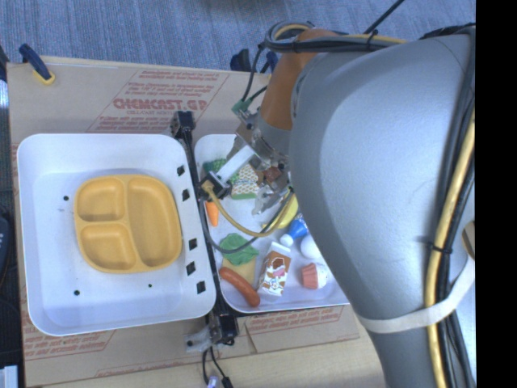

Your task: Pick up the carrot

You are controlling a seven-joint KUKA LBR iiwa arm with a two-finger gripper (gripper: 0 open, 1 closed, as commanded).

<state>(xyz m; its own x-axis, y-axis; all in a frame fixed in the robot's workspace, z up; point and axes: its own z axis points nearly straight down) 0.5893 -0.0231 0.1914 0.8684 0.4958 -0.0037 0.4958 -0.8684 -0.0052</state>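
**Carrot at the right bin's left wall, gripper just above it**

Holds a yellow divided tray in the left bin. Crowds the right bin with toy food: carrot small and orange by the left wall, green leaf, sausage near the front edge, a small carton. Reaches in from the right, grey and bulky, covering that bin's right half. Hangs the gripper over the upper middle, beside the carrot, not on it. Cannot tell how the fingers stand. Leaves little room beside the carrot.
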